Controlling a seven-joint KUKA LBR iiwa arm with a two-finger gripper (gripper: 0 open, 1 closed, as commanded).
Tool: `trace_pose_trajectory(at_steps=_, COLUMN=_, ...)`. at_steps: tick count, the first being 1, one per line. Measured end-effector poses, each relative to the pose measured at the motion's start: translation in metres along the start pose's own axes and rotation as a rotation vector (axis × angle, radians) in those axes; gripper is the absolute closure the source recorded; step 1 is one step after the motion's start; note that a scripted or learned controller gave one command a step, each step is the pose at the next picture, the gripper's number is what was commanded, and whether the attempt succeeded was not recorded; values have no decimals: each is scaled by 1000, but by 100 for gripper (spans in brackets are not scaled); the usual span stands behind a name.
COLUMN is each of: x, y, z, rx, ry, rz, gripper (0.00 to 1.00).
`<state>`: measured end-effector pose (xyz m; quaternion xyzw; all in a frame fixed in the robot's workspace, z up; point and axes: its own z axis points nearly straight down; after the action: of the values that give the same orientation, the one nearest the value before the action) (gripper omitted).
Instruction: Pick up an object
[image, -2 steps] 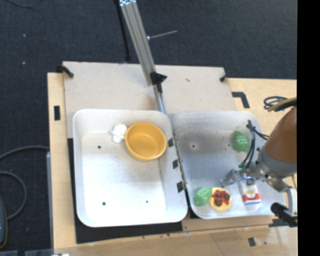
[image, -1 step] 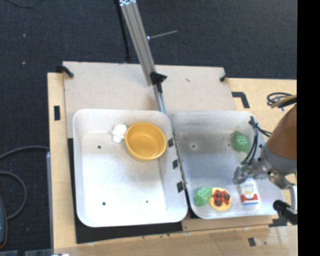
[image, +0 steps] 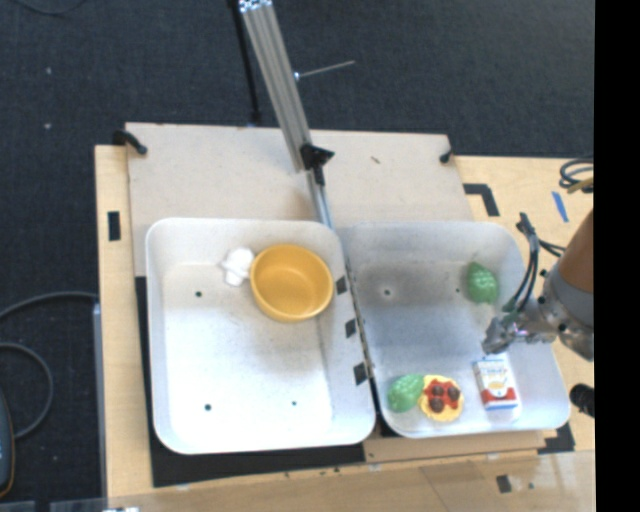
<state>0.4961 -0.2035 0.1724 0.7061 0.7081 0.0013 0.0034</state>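
Camera view: looks down at a slant on two white bins side by side on the desk.
Jaws: the gripper hangs low over the right bin, near its right wall; whether it is open or closed I cannot tell at this size, and nothing shows clearly between the tips.
Nearest thing: a small white and red carton lies flat just below the jaws, close but seemingly apart from them.
Next out: a round green thing sits above the jaws toward the far right corner; a red and yellow toy lies near the front wall, touching a second green lump on its left.
Arm: the grey arm enters from the right over the bin's rim.
Left bin: the left bin holds a yellow bowl with a small white thing touching its left side, both well apart from the jaws.
Task's thing: judged from position, the carton is the likely pick; it is not yet lifted.
Risk, flat carton: it lies low, so the tips may close above it or skid over it.
Risk, wall: the carton sits near the right and front walls, so a slightly off descent could strike the rim or push the carton into the corner.
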Motion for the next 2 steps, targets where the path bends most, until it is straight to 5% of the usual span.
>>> trace_pose_trajectory(at_steps=2, x=-5, y=0, z=-64, rx=2, ry=1, rz=-1, gripper=100)
